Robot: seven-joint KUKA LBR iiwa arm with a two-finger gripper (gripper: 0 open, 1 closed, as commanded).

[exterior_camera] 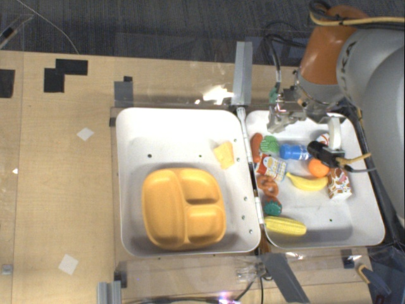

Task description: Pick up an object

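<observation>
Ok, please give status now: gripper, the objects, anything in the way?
Gripper over right bin, far end, holding nothing seen. Banana, corn lying loose. Blue bottle close beneath.

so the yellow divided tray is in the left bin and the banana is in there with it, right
Not quite. The yellow divided tray does sit in the left bin, but the banana lies in the right bin, among the other small items, as the camera view shows.
</observation>
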